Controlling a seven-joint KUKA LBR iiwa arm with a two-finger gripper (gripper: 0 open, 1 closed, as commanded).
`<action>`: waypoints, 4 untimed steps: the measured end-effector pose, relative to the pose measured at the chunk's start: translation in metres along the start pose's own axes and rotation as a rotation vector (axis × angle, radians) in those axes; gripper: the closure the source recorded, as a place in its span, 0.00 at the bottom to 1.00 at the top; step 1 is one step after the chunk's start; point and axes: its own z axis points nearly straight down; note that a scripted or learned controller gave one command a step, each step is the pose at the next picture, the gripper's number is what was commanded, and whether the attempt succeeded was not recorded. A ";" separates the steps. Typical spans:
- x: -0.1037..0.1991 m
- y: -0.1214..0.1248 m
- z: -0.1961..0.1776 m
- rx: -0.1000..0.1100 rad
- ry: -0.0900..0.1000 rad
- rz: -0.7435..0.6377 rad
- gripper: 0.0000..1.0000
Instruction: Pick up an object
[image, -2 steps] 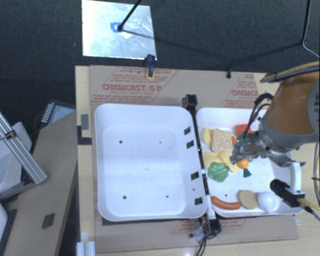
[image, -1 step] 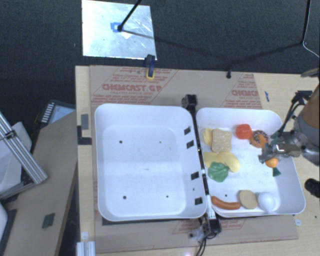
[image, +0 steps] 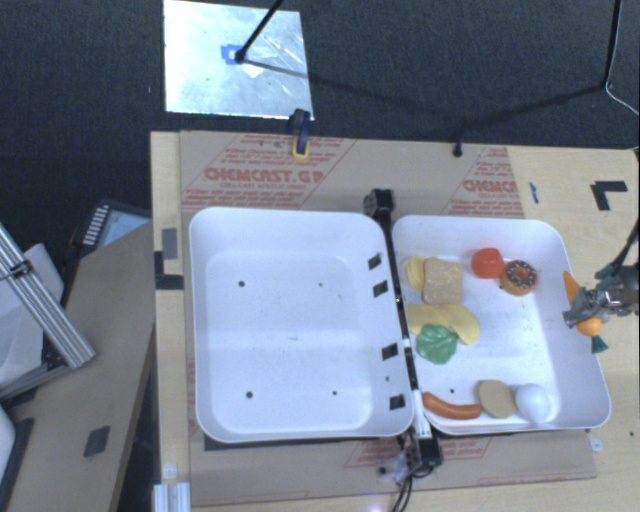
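Fingers on the gripper (image: 592, 312) are too small and blurry at the right edge of the frame for me to call, so I honestly can't tell if they're apart or together. Nothing I'd count as held.

Closest thing to them looks like a toy carrot (image: 572, 287): an orange bit pokes out just above-left of the gripper, with more orange and a green tip just below it. It sits right at the right rim of the right bin (image: 560, 360), partly hidden by the gripper. My guess is it's light hollow plastic, stiff and a bit slick, so I'd pinch it across the thick middle, not the tapered tip, or it could squirt out.

Further in, the same bin has a red tomato (image: 487, 262) beside a brown donut (image: 519, 277), a bread slice (image: 443, 280), a banana (image: 458, 320) touching a green leafy thing (image: 437, 344), and along the lower edge a sausage (image: 452, 407) and a white egg (image: 533, 402). The egg looks like the slipperiest pick.

Left bin (image: 215, 300) sits alongside on the desk (image: 270, 170).
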 end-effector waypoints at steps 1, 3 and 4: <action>-0.004 0.065 -0.073 -0.010 -0.001 -0.012 1.00; 0.083 0.181 0.059 0.010 0.010 -0.017 1.00; 0.105 0.118 0.090 0.010 0.007 -0.007 1.00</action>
